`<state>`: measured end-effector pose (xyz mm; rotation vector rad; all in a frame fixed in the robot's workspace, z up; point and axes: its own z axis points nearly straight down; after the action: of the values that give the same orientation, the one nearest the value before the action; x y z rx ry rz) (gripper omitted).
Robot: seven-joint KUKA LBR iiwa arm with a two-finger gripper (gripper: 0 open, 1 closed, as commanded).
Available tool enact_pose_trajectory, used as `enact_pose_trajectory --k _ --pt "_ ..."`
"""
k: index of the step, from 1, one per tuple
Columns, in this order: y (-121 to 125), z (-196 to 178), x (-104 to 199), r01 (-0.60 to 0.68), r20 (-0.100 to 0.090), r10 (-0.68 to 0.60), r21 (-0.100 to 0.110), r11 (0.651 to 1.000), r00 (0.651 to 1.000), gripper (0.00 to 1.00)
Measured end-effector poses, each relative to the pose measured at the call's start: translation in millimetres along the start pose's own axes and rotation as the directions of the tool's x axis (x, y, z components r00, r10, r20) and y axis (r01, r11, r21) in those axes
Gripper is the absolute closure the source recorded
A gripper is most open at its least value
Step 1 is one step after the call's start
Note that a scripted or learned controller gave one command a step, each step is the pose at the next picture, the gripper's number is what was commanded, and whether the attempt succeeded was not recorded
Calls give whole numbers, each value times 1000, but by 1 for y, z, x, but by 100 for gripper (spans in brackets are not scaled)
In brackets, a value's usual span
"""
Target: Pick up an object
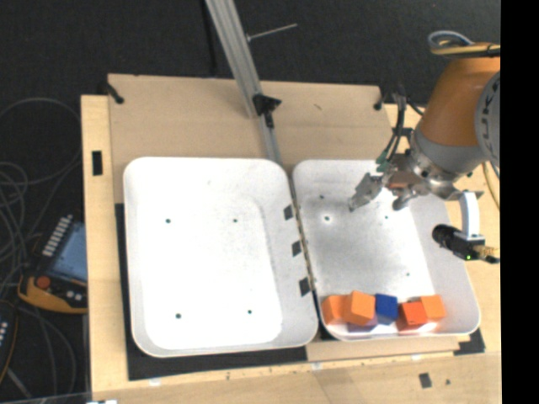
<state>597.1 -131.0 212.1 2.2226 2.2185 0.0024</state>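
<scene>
Several small blocks lie in a row along the near edge of the right bin (337,183): an orange block (349,307) at the left, a blue block (386,307) in the middle, and an orange-red block (418,310) at the right, with a purple bit showing under them. My gripper (384,194) hangs over the far part of the right bin, well above and behind the blocks. Its fingers (364,194) are spread apart with nothing between them.
The left bin (206,255) sits beside the right one, with clips along the shared edge. A metal pole (240,57) slants up from the bench's far side. Cables and a handheld pendant (59,263) lie off the bench at the left.
</scene>
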Motion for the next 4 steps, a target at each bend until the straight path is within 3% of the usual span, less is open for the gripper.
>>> enact_pose_trajectory --k 3,4 --pt "0 0 0 -2 0 2 0 1000 1000 0" --pt "21 118 3 5 4 -5 1 1000 1000 0"
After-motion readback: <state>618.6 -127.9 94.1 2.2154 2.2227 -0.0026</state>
